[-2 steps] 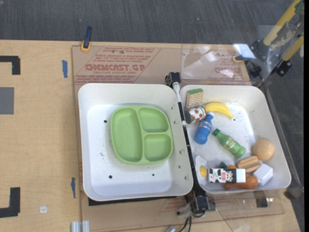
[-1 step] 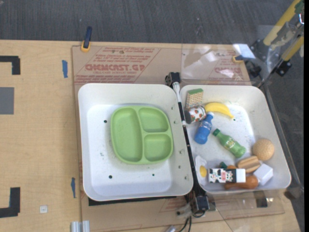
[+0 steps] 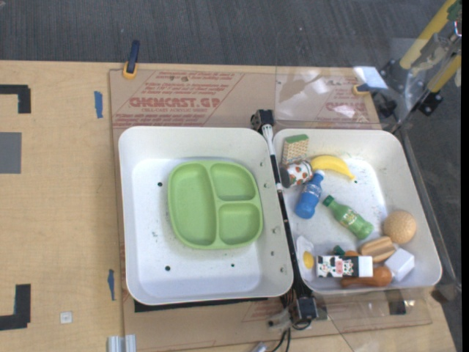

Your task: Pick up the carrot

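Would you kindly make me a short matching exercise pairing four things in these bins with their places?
Things:
1. green plate
2. banana
3. carrot
4. blue bottle

Places:
A. near edge of the right bin
B. far part of the right bin
C. left bin
D. middle of the right bin, near the divider

Pairs: 1-C, 2-B, 3-A, 4-D

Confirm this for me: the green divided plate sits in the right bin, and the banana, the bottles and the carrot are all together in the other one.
Not quite. The camera view shows the green divided plate in the left bin, not the right. The rest stands: the banana, the blue bottle, the green bottle and the carrot lie together in the other bin.
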{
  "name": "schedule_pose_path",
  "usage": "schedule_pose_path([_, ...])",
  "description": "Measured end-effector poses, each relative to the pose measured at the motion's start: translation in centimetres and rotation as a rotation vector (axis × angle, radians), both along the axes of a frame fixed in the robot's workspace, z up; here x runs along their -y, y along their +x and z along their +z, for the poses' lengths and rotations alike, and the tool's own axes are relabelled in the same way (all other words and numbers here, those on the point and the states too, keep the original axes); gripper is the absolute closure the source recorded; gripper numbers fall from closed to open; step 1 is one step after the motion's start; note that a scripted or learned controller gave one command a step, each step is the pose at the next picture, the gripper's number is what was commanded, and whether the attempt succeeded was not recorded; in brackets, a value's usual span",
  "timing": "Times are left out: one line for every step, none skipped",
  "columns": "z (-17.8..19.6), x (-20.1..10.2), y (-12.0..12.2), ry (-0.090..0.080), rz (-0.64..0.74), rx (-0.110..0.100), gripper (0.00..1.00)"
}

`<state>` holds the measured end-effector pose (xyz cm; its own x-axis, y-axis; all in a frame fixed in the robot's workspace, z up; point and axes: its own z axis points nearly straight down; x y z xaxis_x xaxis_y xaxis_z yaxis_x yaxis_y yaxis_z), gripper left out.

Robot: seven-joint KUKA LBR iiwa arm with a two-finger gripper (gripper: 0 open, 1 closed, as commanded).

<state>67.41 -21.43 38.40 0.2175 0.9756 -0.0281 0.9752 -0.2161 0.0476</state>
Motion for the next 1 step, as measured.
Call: schedule_pose_path([0.00, 0.00, 0.00, 0.000, 0.000, 0.000, 0.00])
